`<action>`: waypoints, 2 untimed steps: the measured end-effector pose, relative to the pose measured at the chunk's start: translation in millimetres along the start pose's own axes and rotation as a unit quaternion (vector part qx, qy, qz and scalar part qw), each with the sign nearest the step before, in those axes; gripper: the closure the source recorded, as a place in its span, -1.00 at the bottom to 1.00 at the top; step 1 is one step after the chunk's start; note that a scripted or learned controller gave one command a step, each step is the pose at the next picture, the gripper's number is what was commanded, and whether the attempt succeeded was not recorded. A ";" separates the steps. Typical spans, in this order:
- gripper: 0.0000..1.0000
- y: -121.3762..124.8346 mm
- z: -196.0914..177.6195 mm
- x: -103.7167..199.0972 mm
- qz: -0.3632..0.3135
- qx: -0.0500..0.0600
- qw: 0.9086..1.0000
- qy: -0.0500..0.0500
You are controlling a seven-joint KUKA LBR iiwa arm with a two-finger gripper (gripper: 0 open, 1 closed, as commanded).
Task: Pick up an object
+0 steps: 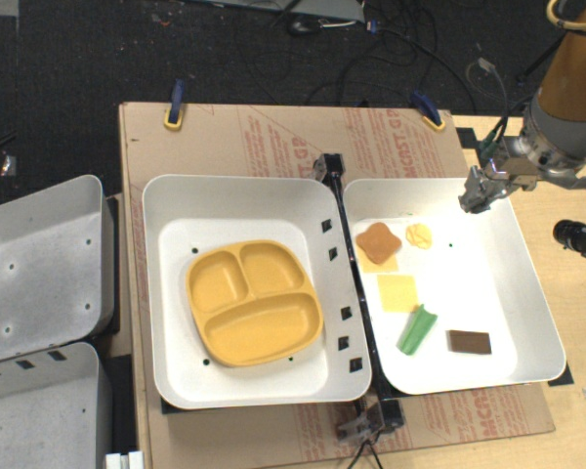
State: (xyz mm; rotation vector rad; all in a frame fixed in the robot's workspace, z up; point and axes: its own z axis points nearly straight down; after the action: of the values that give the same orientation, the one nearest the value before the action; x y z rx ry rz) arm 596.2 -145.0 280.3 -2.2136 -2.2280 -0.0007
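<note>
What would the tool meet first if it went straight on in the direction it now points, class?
The tool points down over the far edge of the right bin. It would probably meet bare white bin floor first, not the small yellow piece beside it; depth is hard to judge.

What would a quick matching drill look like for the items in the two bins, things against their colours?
Things:
1. divided plate in the left bin
2. long block in the right bin
3. flat square
4. small bar

Colours:
A. dark brown
B. green
C. orange-yellow
D. pale yellow

Pairs: 1-C, 2-B, 3-D, 4-A

The hand hovers over the right bin's far edge, away from all four.
</note>
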 end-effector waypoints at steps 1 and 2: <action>1.00 -0.1 11.8 46.0 0.000 0.000 1.000 0.000; 1.00 6.0 12.4 92.1 0.000 -0.001 1.000 0.000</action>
State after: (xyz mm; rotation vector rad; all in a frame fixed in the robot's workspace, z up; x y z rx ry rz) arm 601.7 -52.8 268.0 -2.2131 -2.2294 -0.0020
